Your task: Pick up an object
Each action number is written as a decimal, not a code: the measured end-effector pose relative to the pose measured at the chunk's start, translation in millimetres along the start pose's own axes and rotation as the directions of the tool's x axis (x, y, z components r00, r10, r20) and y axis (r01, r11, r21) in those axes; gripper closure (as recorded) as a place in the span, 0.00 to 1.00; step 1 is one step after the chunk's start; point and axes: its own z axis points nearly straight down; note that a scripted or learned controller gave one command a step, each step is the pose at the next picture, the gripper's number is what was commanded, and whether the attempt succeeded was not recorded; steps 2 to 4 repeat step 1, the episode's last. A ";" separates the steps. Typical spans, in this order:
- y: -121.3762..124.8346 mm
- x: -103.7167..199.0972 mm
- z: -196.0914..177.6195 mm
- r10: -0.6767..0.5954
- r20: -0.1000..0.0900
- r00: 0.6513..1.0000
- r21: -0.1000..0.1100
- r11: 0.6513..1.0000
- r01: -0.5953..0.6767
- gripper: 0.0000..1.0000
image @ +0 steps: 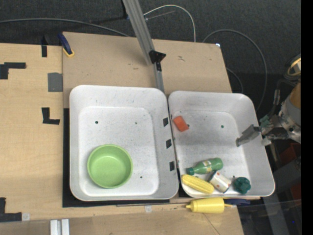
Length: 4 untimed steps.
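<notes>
Nearest the camera, on the bench's front edge just outside the right bin, lies a yellow plastic mustard-style squeeze bottle (207,205) on its side; just behind it, inside the shallow white right-hand bin (244,102), a cluster of small things crowds the front wall: a yellow toy corn cob (197,184) lying at a slant, a small white cylinder with a reddish end (220,181) touching it on the right, a dark green rounded lump (241,184) near the bin's front right corner, and a green plastic bottle with a yellow label (205,167) lying on its side just behind the corn; well apart from these, near the bin's left wall toward the back, sits a small orange block (180,123); the shallow white left-hand bin (117,94) holds a lime-green plastic bowl (110,166), upright, in its front left part; the two bins touch along their shared edge, where small black clips show; a grey metal pole (139,23) slants down from the top to the back of that seam; thin cables loop over the dark floor behind the tan bench (29,131); the two-finger gripper (250,134) reaches over the right bin's right rim, a grey finger pointing inward above bare bin floor, well apart from every object; nothing lies between the fingers, and whether they are spread or pressed together I cannot tell.
</notes>
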 end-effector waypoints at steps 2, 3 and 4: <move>0.1 -0.1 -0.1 0.000 0.000 1.000 -0.001 1.000 0.000 0.00; 0.1 -0.1 -0.1 0.000 0.000 1.000 -0.001 1.000 0.000 0.00; 0.1 -0.1 -0.1 0.000 0.000 1.000 -0.001 1.000 0.000 0.00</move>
